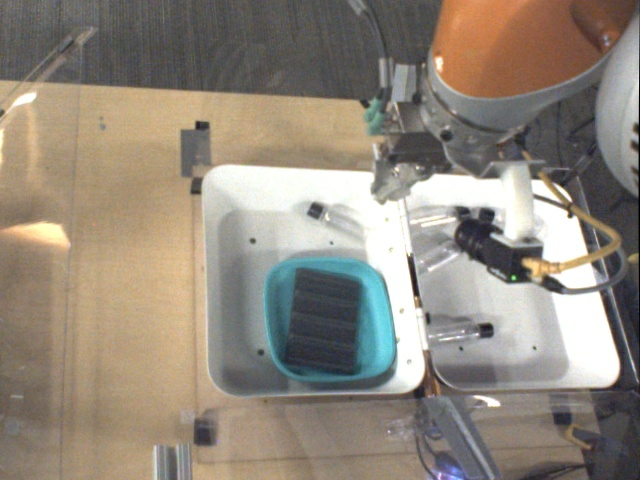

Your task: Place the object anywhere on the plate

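The arm's orange band (pixel 530 28) hides the tool above the right bin (pixel 590 368).

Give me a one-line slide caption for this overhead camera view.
Grey-and-orange arm above two white bins; ridged dark block on square teal plate, clear vials nearby.

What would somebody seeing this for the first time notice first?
Probably the arm's big orange band at the top right, looming over the two white bins. Next, the teal plate in the left bin, with a dark ridged block lying on it. A small clear vial with a black cap lies in the right bin.
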Controlling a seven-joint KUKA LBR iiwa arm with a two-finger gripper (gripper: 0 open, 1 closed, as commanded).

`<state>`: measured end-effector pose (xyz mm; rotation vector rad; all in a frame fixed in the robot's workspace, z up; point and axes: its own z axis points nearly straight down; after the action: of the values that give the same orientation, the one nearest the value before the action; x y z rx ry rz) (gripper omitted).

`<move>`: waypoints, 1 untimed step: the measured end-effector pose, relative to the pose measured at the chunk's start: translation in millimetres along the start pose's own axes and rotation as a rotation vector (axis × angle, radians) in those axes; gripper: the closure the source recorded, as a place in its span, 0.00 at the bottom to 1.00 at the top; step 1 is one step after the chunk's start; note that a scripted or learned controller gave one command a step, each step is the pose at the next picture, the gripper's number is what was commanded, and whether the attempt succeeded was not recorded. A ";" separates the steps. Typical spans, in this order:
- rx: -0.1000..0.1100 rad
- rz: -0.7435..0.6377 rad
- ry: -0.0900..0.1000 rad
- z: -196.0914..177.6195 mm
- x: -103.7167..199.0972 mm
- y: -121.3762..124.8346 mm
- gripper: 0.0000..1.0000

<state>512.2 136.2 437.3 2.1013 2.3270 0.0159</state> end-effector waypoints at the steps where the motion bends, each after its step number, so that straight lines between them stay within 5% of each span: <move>1: 0.006 -0.135 0.000 45.2 18.3 -23.2 1.00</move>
<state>487.8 152.2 391.9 1.9413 2.4659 0.0081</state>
